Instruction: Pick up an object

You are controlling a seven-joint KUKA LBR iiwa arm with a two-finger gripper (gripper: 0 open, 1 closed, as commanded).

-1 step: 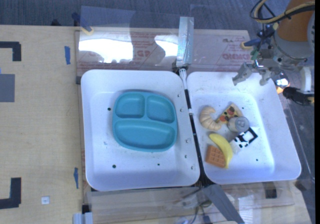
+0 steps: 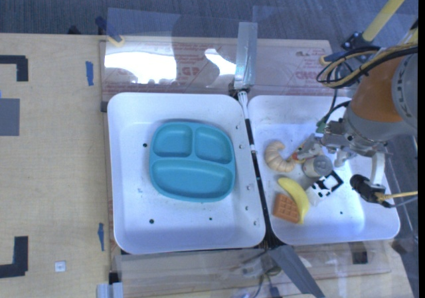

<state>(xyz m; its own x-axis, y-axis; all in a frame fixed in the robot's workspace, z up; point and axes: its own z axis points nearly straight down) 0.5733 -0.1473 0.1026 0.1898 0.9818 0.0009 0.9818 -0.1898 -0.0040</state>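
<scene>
While the arm point(image 2: 382, 101) reaches into the right bin point(image 2: 382, 220), its hand point(image 2: 317, 160) sits low among the objects; finger state cannot be determined. A croissant point(image 2: 277, 156), banana point(image 2: 296, 196) and waffle point(image 2: 287, 208) lie just left of it. A blue divided plate point(image 2: 192, 160) occupies the left bin point(image 2: 126, 157).

The arm point(image 2: 388, 94) is cut off by the right edge. Its gripper point(image 2: 317, 165) covers a small black-and-white object point(image 2: 329, 185), too unclear to identify.
</scene>
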